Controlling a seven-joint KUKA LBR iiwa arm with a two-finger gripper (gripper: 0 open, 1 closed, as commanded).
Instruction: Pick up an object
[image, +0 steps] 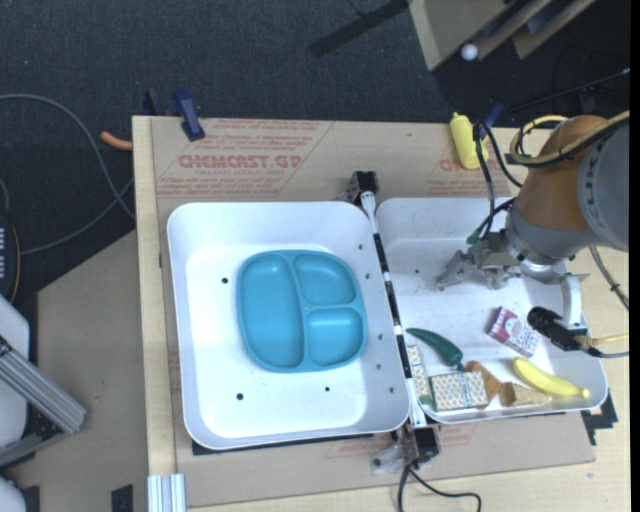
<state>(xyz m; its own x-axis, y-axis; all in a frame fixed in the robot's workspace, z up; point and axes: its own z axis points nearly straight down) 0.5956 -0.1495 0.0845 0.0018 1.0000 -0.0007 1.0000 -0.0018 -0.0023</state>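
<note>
The gripper (462, 268), fingers apparently spread with nothing between them, hangs over the right bin (420, 225), and the pepper (436, 346) lies toward the bin's front, long axis slanting.

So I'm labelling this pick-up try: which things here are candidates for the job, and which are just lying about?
Belonging to the job:
gripper, above the right bin
green pepper
banana
small purple packet
patterned box

Just lying about:
blue divided plate in the left bin
yellow clamp
blue clamp
</note>
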